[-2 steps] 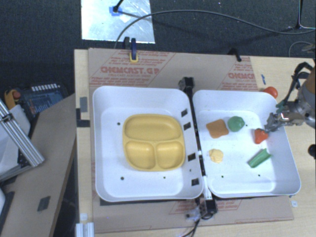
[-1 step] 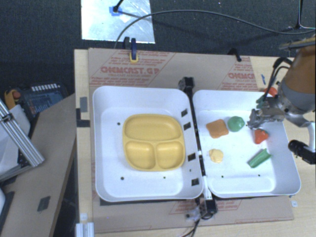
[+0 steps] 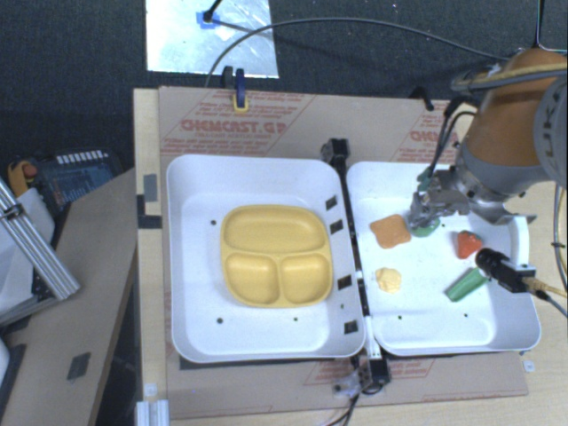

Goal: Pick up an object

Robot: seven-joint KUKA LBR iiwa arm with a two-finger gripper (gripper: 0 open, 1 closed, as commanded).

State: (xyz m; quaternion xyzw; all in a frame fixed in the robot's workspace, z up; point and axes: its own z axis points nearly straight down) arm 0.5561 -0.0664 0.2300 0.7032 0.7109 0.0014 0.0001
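Note:
My gripper [image 3: 424, 213] hangs low in the right bin [image 3: 444, 335], near its back middle. It is right over a small teal-green object [image 3: 429, 230], of which just an edge peeks out below it. An orange-brown flat piece [image 3: 390, 231] lies just left of the gripper. A small pale yellow lump [image 3: 388, 280] sits nearer the front. To the right of the gripper there is a red-orange piece [image 3: 468, 244], and a green stick-shaped object [image 3: 462, 285] lies in front of that.
The left bin [image 3: 191, 327] holds a yellow divided plate [image 3: 275, 254] in its middle. A black divider with clips [image 3: 348, 238] runs between the two bins. Cables cross the bench behind the bins.

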